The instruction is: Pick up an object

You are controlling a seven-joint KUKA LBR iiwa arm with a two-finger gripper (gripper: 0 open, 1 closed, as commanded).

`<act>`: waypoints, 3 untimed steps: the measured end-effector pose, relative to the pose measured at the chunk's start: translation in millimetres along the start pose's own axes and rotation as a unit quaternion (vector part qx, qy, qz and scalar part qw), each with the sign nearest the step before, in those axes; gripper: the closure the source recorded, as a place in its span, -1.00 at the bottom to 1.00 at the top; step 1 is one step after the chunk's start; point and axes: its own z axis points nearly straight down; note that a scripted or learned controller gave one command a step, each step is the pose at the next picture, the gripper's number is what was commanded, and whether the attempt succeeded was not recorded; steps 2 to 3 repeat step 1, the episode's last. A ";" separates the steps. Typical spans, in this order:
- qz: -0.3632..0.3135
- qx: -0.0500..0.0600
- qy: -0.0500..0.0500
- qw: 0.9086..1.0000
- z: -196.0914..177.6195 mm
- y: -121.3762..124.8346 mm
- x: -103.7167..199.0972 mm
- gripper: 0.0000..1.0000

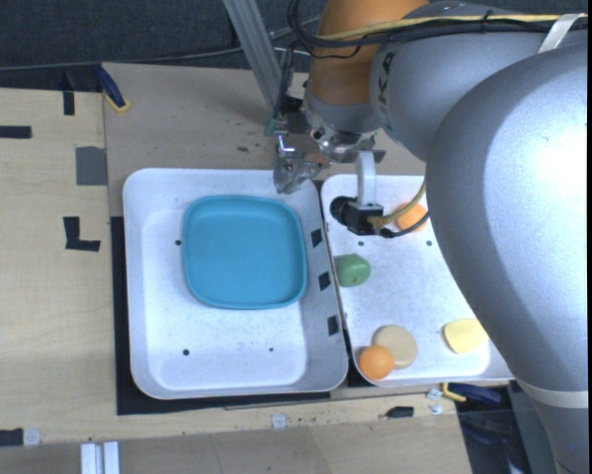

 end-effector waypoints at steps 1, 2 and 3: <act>0.001 -0.001 0.000 1.000 -1.0 0.3 -1.8 -1.00; 0.001 -0.001 0.000 1.000 -1.0 0.3 -1.8 -1.00; 0.001 -0.001 0.000 1.000 -1.0 0.3 -1.8 -1.00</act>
